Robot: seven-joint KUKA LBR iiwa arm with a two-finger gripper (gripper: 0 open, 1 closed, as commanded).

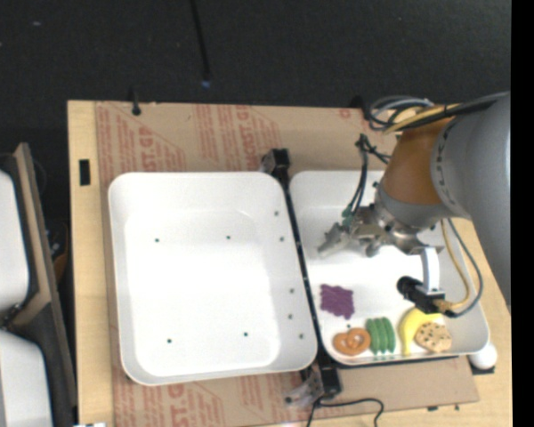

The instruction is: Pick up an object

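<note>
Closest to me, along the front wall of the right bin (477,343), there's a row of small stuff: an orange pretzel-looking thing (351,342), a green piece (382,335), a yellow one (416,324) and a cookie (433,336). A purple lump (337,302) sits just behind. Further back the gripper (349,237) hangs over bare bin floor, fingers spread, holding nothing. The left bin (125,238) sits alongside.
</note>
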